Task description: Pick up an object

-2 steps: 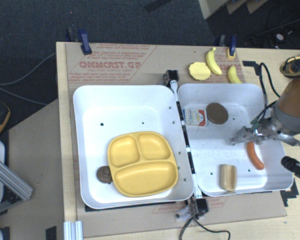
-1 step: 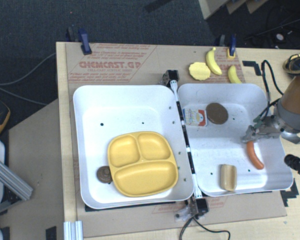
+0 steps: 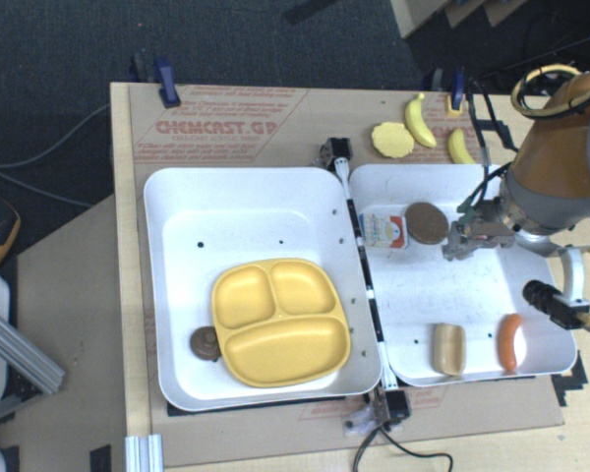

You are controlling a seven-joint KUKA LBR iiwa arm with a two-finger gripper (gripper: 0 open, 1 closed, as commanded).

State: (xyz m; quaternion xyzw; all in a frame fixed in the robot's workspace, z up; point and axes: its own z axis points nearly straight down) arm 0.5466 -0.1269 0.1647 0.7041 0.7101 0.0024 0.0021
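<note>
Glossily moulded yellow divided tray point(image 3: 278, 321) in left white bin point(image 3: 167, 264), round brown cookie point(image 3: 206, 343) beside.

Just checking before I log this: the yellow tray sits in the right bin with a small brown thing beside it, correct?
Not quite. The camera view shows the yellow tray in the left bin, not the right one. The small brown thing is beside it.

Blue clamps point(image 3: 165, 83) grip the tabletop point(image 3: 216, 126) edge far left of the hand point(image 3: 462, 242); cables point(image 3: 39, 160) trail across the dark floor point(image 3: 79, 28) beyond.
</note>
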